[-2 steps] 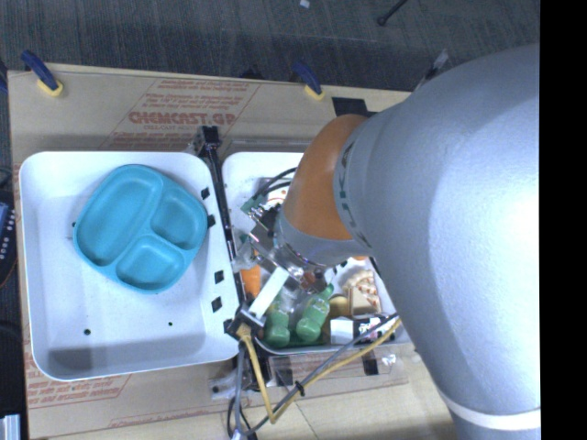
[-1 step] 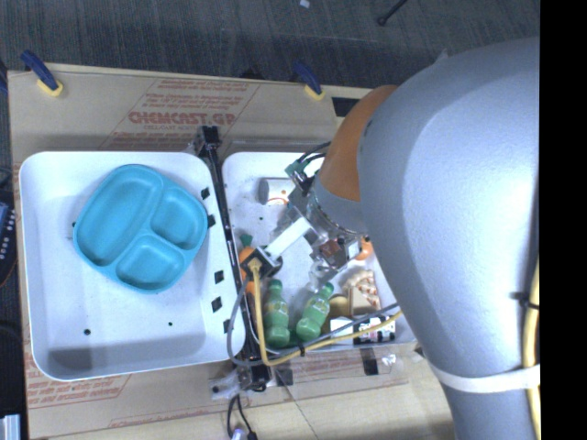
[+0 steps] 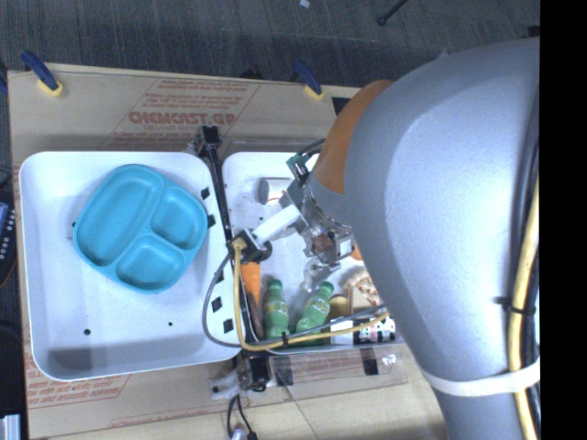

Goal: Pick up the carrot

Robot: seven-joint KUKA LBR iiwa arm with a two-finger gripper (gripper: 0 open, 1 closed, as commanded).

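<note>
The carrot [image 3: 249,280] is a slim orange piece lying along the left wall of the right bin [image 3: 246,174]. My gripper [image 3: 317,257] hangs over the middle of that bin, to the right of the carrot and just above a green bottle [image 3: 313,308]. The wrist and the big grey arm [image 3: 440,209] with its orange band hide the right half of the bin.
A second green bottle [image 3: 273,306] lies beside the carrot. A beige toy [image 3: 363,291] sits at the front right and a small grey object [image 3: 263,189] at the back. The left bin [image 3: 46,337] holds a blue divided plate [image 3: 140,226]. Cables run along the divider.
</note>
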